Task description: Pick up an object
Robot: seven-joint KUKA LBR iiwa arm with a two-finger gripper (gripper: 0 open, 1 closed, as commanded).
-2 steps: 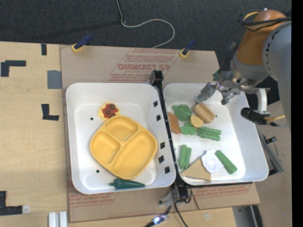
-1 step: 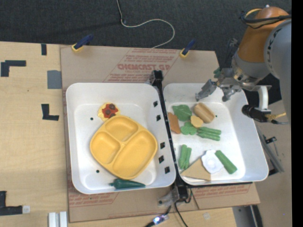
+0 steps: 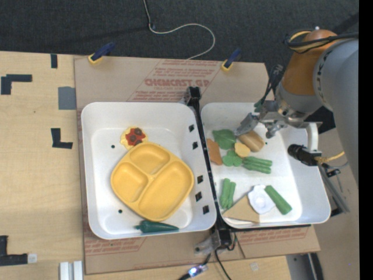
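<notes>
Gripper (image 3: 254, 128) hangs low over the right bin's (image 3: 303, 179) back edge, fingers spread, apparently touching a tan bread-like piece (image 3: 252, 141) without gripping it. Green vegetables (image 3: 245, 161) crowd it; bare floor lies rightward.

The grey arm (image 3: 344, 69) reached in from the right edge, its orange band (image 3: 300, 69) showing just above the wrist. It bent down and to the left, ending in the gripper (image 3: 256, 130), which hung low with its dark metal fingers (image 3: 245, 125) pointing left and downward.
</notes>
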